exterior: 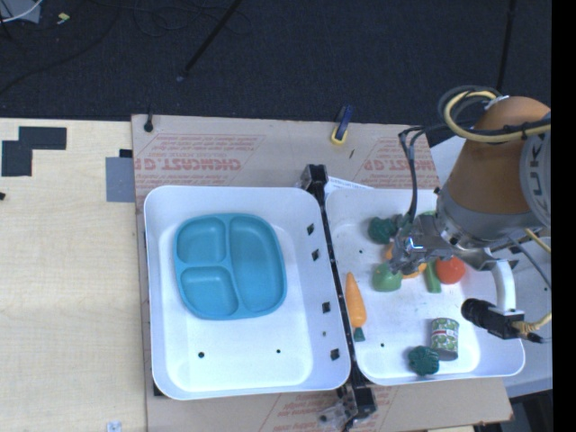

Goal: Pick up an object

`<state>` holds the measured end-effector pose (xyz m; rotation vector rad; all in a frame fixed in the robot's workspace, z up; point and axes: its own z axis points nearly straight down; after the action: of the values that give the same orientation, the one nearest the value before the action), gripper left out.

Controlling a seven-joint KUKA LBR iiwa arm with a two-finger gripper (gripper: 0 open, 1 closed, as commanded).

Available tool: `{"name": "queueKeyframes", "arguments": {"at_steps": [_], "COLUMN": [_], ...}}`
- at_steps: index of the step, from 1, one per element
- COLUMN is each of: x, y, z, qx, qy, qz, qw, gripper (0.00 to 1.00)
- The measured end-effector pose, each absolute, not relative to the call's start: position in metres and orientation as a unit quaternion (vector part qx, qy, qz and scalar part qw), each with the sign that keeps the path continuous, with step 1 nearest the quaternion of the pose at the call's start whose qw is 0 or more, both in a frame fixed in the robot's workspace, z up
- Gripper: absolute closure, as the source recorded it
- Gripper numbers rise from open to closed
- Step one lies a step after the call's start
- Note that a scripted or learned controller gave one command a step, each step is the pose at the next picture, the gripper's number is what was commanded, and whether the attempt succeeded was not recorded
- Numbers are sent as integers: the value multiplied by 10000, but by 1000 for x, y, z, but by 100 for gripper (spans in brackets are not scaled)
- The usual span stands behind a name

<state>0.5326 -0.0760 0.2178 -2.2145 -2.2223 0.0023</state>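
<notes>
Gripper down among the toy food, nothing lifted yet.

Taking the right bin (504, 363) as landmark: can (443, 337) near its front edge, carrot (356, 302) at its left wall, gripper (407, 248) low over the green piece (387, 279) mid-bin; grip state impossible to tell, so the pick remains.

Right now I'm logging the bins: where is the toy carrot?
The toy carrot lies in the right bin, along its left wall by the divider, left of the small can.
</notes>
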Motion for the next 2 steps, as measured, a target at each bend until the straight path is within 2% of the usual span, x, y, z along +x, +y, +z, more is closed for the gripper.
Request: {"name": "queueKeyframes", "arguments": {"at_steps": [1,2], "x": [540,559], "y": [-21,25], "z": [230,231], "qx": [-7052,-7055], "qy": [-7090,-7087], "qz": [2,5], "qw": [15,13], "gripper": [100,100]}}
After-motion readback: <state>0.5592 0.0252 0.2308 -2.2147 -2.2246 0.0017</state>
